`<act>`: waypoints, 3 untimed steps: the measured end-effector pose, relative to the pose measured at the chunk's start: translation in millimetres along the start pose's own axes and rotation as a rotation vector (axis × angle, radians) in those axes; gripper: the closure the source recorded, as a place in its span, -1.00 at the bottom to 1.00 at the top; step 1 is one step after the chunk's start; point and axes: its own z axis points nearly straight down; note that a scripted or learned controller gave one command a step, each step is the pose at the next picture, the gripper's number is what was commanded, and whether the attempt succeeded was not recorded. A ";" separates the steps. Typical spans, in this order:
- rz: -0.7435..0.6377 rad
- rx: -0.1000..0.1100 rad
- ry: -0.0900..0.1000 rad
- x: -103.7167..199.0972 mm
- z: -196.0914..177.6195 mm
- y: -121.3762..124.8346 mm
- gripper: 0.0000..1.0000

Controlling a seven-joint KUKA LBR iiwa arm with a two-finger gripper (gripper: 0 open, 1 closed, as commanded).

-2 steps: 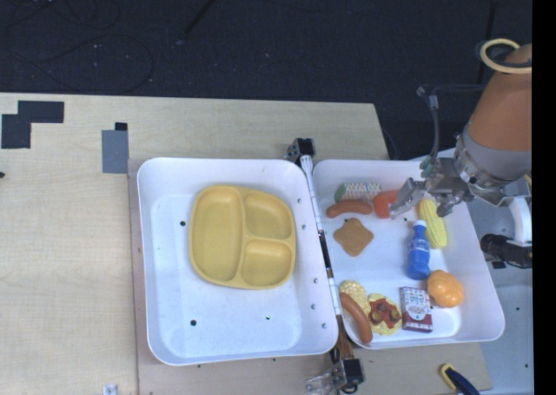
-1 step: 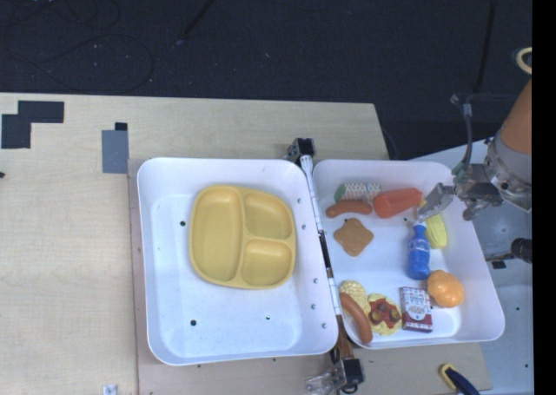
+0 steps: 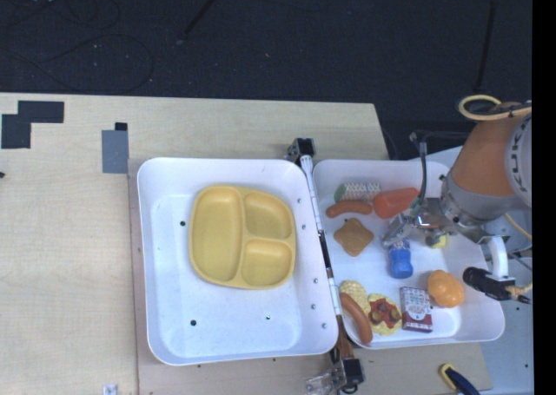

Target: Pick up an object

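In the right bin (image 3: 473, 325), gripper (image 3: 401, 233) above blue cup (image 3: 400, 261), red packet (image 3: 417, 309) print unreadable

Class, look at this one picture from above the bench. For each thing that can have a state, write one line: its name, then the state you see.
Gripper: low over the right bin, just above the blue cup.
Blue cup: lying in the right bin.
Yellow divided plate: right way up, flat in the left bin.
Orange: resting near the right bin's front.
Hot dog: lying at the bin's front edge.
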 end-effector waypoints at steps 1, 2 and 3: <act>0.000 -0.003 0.000 0.4 8.7 -29.9 -1.00; 0.002 -0.004 -0.001 22.4 8.3 -47.5 -1.00; 0.004 -0.001 0.003 23.0 -0.5 -47.3 1.00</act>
